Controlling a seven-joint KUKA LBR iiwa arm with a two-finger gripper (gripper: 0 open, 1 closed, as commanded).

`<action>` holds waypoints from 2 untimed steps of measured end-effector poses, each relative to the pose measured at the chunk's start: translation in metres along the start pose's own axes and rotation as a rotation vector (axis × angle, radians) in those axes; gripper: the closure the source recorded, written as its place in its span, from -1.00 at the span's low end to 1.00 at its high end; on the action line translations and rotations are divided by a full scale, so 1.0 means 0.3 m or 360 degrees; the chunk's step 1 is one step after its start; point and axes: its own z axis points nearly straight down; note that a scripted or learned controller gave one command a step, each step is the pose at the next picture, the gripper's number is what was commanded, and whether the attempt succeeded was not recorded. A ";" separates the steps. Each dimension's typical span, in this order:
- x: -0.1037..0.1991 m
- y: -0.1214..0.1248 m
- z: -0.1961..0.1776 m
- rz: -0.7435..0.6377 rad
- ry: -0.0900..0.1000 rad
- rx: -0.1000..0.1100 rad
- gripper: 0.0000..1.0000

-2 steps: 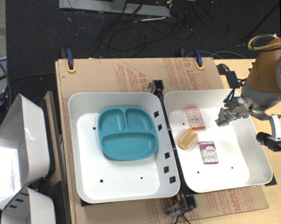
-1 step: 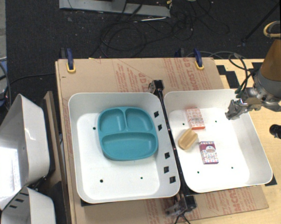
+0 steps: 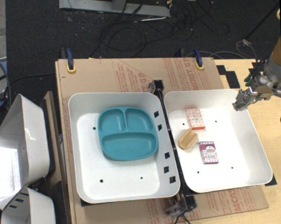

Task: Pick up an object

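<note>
Gripper [image 3: 241,103] sits at right edge of frame, over upper right rim of the right bin [image 3: 253,141]; can't tell its grip state, nothing seen in it. Mid-left in that bin: pink box [image 3: 195,118], long axis up-down; tan block [image 3: 188,139] just below, tilted diagonally; red box [image 3: 209,152] near, upright. Left bin [image 3: 81,149] holds teal tray [image 3: 128,133].

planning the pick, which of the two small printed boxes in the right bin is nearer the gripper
The pale pink printed box, lying farther back in the right white bin; the darker maroon printed box lies farther from the gripper.
</note>
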 end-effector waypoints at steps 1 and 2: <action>0.198 0.025 0.042 -0.0008 0.0008 0.0011 1.00; 0.341 0.054 0.053 -0.0006 0.0006 0.0010 1.00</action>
